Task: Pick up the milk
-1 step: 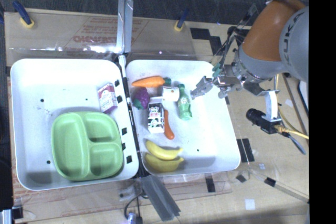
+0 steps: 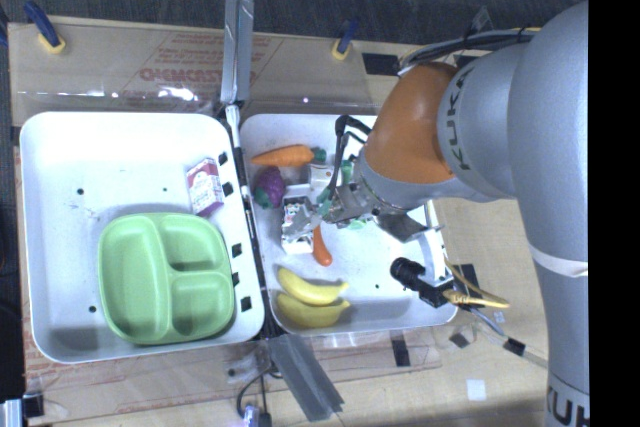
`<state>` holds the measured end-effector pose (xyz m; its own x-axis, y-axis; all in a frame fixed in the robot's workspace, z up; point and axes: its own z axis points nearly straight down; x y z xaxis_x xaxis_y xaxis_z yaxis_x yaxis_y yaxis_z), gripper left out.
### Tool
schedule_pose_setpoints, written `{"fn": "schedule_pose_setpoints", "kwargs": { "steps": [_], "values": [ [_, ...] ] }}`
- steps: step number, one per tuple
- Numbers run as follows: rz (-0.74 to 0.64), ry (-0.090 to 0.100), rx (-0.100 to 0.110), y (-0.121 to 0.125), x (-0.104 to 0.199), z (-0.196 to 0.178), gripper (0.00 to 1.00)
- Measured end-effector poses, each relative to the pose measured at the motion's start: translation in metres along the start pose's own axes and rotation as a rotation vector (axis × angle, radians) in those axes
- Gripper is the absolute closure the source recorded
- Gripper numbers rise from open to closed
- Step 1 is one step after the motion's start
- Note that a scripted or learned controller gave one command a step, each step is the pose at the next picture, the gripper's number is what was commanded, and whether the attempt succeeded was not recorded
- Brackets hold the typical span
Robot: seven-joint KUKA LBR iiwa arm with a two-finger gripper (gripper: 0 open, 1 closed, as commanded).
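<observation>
Under the orange wrist, the gripper [image 2: 335, 205] hangs low over the middle of the right bin [image 2: 400, 300]; whether it is clenched or released I cannot tell, because the wrist hides much of it. Just to its left, perhaps touching it, lies a small white and grey carton [image 2: 296, 221], which I judge to be the milk, though the print is too small to read. Such a carton is probably light and fairly stiff, with smooth sides that can slip and dent under hard pressure, so a hold across its two flat faces near the middle seems best. Close below it lies a small carrot [image 2: 321, 248], and further down a banana [image 2: 310, 299]. Above and to the left are a purple vegetable [image 2: 270, 183] and a bigger carrot [image 2: 283, 156]. Far to the left, in the other bin [image 2: 60, 145], are a red carton [image 2: 204, 186] and a green tray [image 2: 166, 277]. From the right the arm [image 2: 540, 115] reaches in, bent downward at the wrist.
</observation>
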<state>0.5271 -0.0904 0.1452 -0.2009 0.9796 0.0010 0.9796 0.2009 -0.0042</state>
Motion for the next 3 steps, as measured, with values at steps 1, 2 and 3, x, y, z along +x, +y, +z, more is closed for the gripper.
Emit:
{"fn": "schedule_pose_setpoints", "kwargs": {
  "steps": [1, 2, 3],
  "values": [
    [-0.026, 0.001, 0.001, 0.015, -0.007, 0.055, 0.0],
    [-0.216, -0.002, -0.003, 0.008, -0.026, 0.017, 0.0],
    [-0.041, -0.001, -0.006, 0.051, -0.022, 0.051, 0.0]
  ]
}}
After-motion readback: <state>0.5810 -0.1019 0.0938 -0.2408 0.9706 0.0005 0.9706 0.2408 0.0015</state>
